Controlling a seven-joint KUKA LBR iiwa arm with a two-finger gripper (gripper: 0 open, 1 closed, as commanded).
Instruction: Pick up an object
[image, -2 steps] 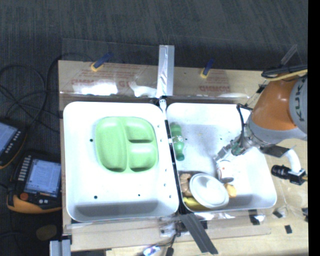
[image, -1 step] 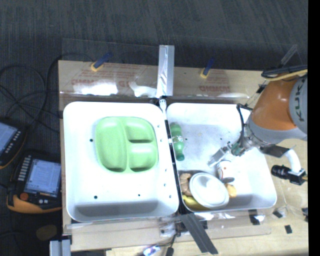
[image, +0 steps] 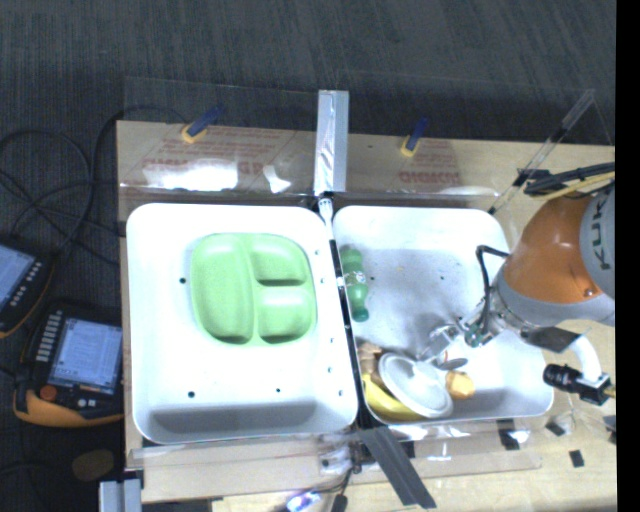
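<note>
The jaws hang low in the right bin, and whether they are wide or narrow cannot be told. Just below and left of them, at the bin's near edge, lie a white lid, a yellow banana under it and a small orange piece. Farther left stands a green bottle; beyond, a green tray. The arm seems in its approach; next comes settling over one object and closing.

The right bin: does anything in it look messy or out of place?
Somewhat. A white plate lies tilted over a banana in the right bin, heaped at its near edge. A green bottle lies against the left wall.
</note>
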